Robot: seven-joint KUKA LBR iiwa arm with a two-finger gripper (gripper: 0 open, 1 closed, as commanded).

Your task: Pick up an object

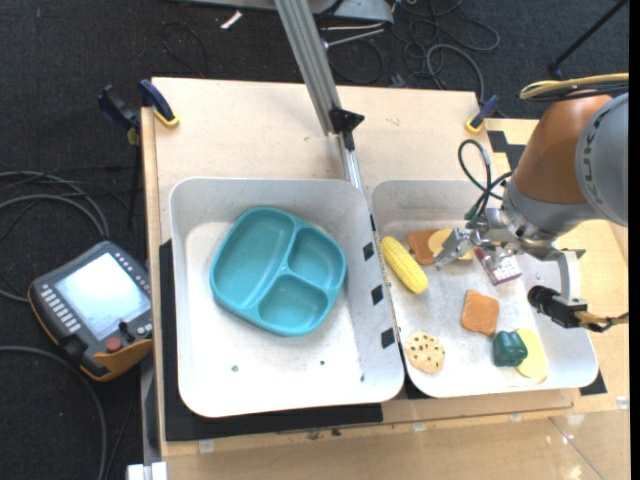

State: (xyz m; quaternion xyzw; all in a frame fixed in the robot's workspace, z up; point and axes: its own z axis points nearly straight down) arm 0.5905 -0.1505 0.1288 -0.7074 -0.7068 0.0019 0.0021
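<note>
Robotics lab: teach pendant (92,309), floor cables (420,28), clamped bench (260,128)

The wooden bench (260,128) carries two shallow white bins, touching side by side. The left bin (200,368) lies just left of the right bin (400,200), and a black mat (172,420) shows under its front edge. Behind the left bin, a grey metal pole (312,58) stands on the bench, with yellow clamps (162,111) at both far corners.

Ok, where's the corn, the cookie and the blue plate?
corn (404,264), camera view, middle of the cob
cookie (425,352), camera view, its centre
plate (232,286), camera view, its left rim
</note>
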